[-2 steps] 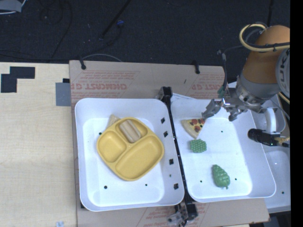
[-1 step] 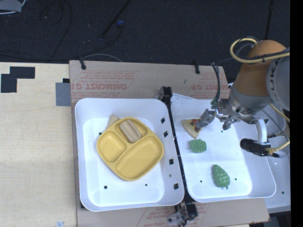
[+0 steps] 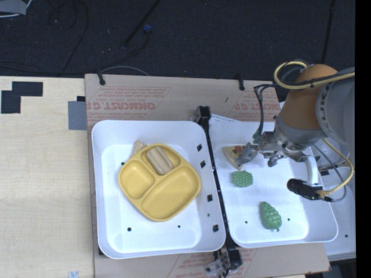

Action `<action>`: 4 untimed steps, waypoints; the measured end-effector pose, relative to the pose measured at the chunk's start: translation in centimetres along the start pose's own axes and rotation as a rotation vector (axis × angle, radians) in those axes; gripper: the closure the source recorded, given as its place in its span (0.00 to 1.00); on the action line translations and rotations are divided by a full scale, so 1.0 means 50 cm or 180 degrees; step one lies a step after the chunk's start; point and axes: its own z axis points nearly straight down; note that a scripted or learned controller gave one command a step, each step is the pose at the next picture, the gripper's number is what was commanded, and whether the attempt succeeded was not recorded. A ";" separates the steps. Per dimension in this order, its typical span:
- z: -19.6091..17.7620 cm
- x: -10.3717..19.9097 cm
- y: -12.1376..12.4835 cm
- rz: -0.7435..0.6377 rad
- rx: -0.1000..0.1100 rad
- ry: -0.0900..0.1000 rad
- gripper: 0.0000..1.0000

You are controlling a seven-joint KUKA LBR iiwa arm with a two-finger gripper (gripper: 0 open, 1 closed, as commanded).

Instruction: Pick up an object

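Item: single grey arm with orange band, reaching in from the right over the right-hand white bin (image 3: pixel 324 227), its gripper (image 3: pixel 259 153) low near that bin's far left corner. Jaw state: cannot tell, the fingertips being too small and dark against the wrist to read; nothing is visibly held between them. Contents, right bin: a small wedge-shaped toy with tan, red and white surface (image 3: pixel 234 153), possibly a slice of food, lying just beside the gripper toward the bin's left wall, close enough that touching or apart cannot be told; a round green knobbly piece (image 3: pixel 243 179), near the gripper on the side toward the near edge; a longer green knobbly piece (image 3: pixel 270 215), well apart, by the near edge, its long axis running roughly far to near. Contents, left bin (image 3: pixel 110 225): a yellow divided plate (image 3: pixel 168 193) at the centre, a tan ridged item (image 3: pixel 159 160) in its far compartment. Judgement: the wedge is the likeliest pick, lying immediately left of the jaws; a short shift toward the dividing wall would bring them over it
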 end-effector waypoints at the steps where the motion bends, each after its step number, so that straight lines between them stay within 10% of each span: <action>1: 0.074 0.002 -0.001 0.0001 -0.0009 0.0000 0.00; 2: 0.050 0.000 0.000 0.0009 -0.0011 -0.0001 1.00; 4: -0.182 -0.018 0.024 -0.0006 -0.0039 -0.0007 1.00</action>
